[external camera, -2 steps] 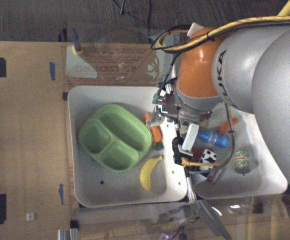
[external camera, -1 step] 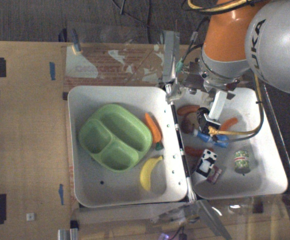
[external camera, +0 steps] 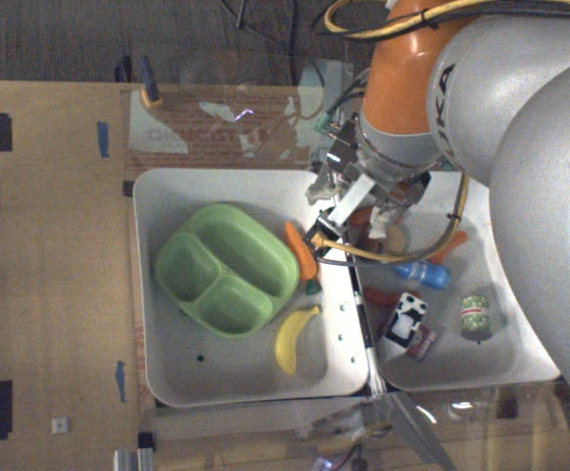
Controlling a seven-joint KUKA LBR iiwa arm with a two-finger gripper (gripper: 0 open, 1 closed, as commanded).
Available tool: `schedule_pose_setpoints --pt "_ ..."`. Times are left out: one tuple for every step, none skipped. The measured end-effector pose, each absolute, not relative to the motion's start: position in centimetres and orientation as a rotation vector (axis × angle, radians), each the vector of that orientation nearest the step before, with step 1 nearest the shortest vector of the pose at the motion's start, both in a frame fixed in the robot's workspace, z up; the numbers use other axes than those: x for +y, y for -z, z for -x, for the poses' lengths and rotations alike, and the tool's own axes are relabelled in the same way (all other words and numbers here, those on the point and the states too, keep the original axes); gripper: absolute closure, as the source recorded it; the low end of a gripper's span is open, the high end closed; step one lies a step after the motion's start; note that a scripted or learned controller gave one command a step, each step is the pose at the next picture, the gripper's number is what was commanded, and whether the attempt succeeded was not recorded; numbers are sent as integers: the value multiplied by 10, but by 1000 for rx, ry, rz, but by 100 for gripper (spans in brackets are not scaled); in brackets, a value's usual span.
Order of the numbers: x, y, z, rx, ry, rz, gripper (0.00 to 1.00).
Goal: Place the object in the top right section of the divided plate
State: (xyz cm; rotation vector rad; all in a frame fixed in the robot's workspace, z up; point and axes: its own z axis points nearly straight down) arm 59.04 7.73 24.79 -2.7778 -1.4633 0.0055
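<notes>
A green divided plate (external camera: 228,268) lies in the left bin (external camera: 167,361), tilted, with nothing in its sections. An orange carrot (external camera: 301,247) rests just off the plate's right rim, against the wall between the bins. A yellow banana (external camera: 294,339) lies below the plate. My gripper (external camera: 371,222) hangs over the top left corner of the right bin (external camera: 481,361), right of the carrot. A dark red-brown object (external camera: 362,226) sits directly under it, partly hidden by the wrist hardware. Whether it is held is unclear.
The right bin also holds a blue bottle (external camera: 425,275), a black-and-white patterned item (external camera: 405,320), a small green-and-white can (external camera: 475,314) and an orange piece (external camera: 451,246). The arm covers that bin's upper right.
</notes>
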Motion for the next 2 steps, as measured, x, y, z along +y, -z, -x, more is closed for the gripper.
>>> schedule_pose_setpoints --pt "78 -258 -591 -1468 -6 2776 100" --pt "76 -270 -666 -1406 -2 2810 100"
